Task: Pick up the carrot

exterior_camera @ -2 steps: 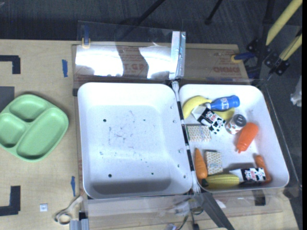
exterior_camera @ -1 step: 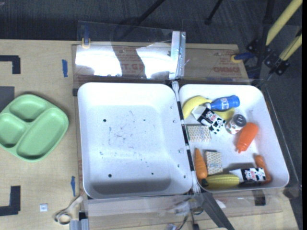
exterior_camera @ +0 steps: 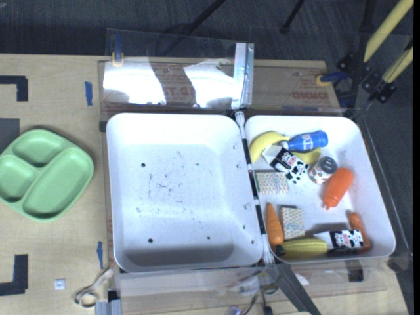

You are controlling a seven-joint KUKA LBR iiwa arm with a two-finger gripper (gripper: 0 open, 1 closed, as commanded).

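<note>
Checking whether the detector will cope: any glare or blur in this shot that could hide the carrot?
Camera view: strong glare on the clear panel behind the bins; the carrot in the right bin is evenly lit, slightly soft, with no glare on it.

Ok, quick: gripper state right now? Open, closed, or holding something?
Gripper: cannot be told from this camera view.
</note>
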